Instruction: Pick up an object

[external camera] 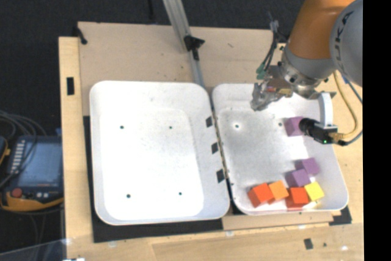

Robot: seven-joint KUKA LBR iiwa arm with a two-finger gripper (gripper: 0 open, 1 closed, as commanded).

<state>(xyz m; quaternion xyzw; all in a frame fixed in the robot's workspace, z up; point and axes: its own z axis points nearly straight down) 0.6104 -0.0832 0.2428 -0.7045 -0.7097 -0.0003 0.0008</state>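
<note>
Left bin (101, 150): you see a shallow white tray with only small dark dots on its floor.
Right bin (244, 143): it sits just beside the left one, with black clips along the shared edge, and carries all the blocks.
Blocks, near corner: you have a red-orange block (261, 194) touching an orange block (278, 190); next to them another red-orange block (298, 195) and a yellow block (314, 191), all clustered against the bin's front wall.
Blocks, purple: two purple blocks (303, 172) rest just behind that cluster, touching each other; a third purple block (294, 126) lies apart, nearer the arm.
Gripper (264, 98): it hangs over the far part of the right bin, well apart from the front cluster and near the lone purple block. You cannot tell how the jaws stand; nothing shows between them.
Obstructions: a black fitting (317, 131) with a green light on the arm's cabling overlaps the lone purple block's right side.
Table (131, 52): a slanted metal pole (174, 3) rises from it behind the bins.
Left of the table: a handheld control pendant (30, 168) with cables.
</note>
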